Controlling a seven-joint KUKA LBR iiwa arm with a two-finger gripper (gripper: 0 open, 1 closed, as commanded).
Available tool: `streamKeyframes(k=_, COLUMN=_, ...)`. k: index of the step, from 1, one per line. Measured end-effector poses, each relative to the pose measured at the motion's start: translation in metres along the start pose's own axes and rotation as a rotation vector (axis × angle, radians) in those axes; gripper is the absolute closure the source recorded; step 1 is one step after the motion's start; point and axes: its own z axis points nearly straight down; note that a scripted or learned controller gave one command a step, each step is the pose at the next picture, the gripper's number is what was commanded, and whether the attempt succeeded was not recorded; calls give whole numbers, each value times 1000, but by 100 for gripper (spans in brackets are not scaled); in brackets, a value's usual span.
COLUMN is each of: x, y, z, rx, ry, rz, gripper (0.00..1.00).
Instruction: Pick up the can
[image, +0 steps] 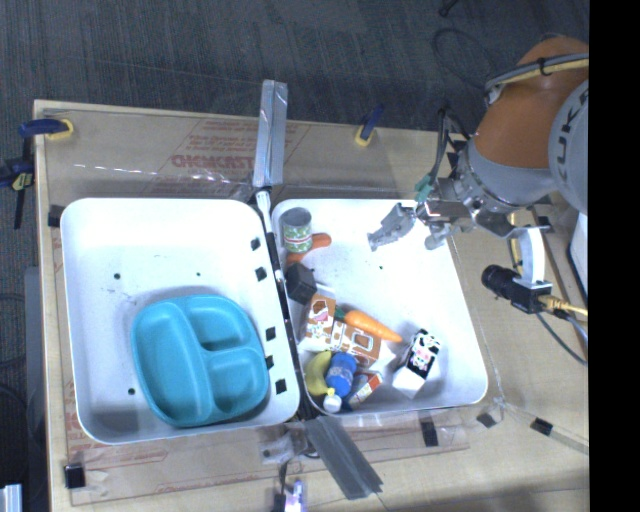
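So the can stands upright in the far left corner of the right bin, right next to the divider. The gripper hovers over that bin's far right part, well apart from the can, fingers spread with nothing between them. The left bin holds a blue divided tray. Both sit on a tan bench over dark carpet.

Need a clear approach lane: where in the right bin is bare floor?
Bare floor lies right of the can, under the end effector, down to the carrot. The near-left corner is crowded: carrot, cow-print carton, blue bottle.
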Motion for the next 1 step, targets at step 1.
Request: streamKeyframes(k=1, x=-8, y=-44, z=13, rx=-2, ry=0, rz=-118, gripper=0)
